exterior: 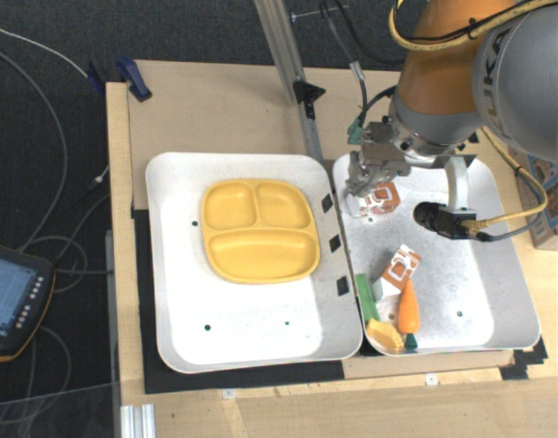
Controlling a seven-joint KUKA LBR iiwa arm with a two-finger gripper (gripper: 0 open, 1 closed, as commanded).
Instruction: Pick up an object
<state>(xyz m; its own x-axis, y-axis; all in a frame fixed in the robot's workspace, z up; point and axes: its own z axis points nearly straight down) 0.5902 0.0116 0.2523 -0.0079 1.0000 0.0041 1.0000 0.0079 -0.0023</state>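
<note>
Two shallow white bins sit side by side on the bench. The left bin point(169, 272), smooth with rounded corners, holds a yellow plate point(258, 229) of glossy plastic, split into two small wells on its far side and one wide well on its near side; it lies towards that bin's far right. The right bin point(498, 281) has a faintly speckled floor and holds several small things. Near its far left corner lies a white box point(382, 201) with orange-brown print, directly under the jaws point(368, 182) and touching or nearly touching them; whether the jaws are clenched, released or grasping the box cannot be told, since the wrist hides the tips. Towards the bin's near left corner lie a second box point(400, 267), also white with orange print and tilted, an orange carrot point(407, 307) tapering to a point, a flat green stick point(365, 296) along the bin's left wall, and a yellow piece point(385, 336) whose shape is hard to make out. A black cylinder point(440, 218) with a yellow cable hangs beside the wrist over the bin's far half. The grey arm point(525, 71), with its orange band, is cut off at the bench's right edge.
</note>
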